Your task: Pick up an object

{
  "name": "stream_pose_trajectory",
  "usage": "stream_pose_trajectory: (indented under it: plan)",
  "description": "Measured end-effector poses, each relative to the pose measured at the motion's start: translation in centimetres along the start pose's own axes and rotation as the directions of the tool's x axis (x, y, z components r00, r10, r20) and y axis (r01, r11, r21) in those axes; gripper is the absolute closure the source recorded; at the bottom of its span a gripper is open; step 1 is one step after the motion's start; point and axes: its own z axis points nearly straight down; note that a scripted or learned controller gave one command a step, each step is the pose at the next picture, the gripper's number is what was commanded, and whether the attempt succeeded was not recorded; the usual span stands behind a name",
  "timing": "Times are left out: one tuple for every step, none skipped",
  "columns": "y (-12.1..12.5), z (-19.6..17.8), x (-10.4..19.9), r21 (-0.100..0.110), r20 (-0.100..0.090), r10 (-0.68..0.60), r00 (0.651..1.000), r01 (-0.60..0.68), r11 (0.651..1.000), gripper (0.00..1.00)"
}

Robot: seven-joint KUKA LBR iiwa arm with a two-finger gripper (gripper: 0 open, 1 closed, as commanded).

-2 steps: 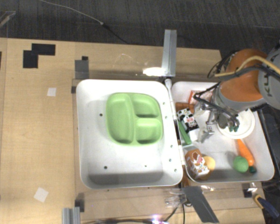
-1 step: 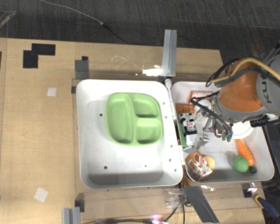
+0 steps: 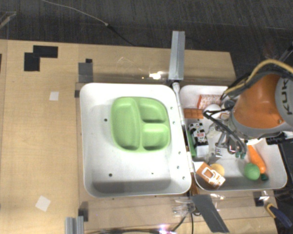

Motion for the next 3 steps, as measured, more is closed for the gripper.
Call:
stream_pose_trajectory:
  plan:
    - [-4.5, -2.8, -2.7, 0.003, -0.013, 0.05, 0.999, -0.05, 0.999, 0.0]
    - [1.5, -0.5, -5.9, 0.003, -0.01, -0.097, 0.995, 0.097, 0.995, 0.0]
    - [-2.3, -2.7, -2.9, 0.001, -0.016, 0.001, 1.0, -0.001, 1.0, 0.0]
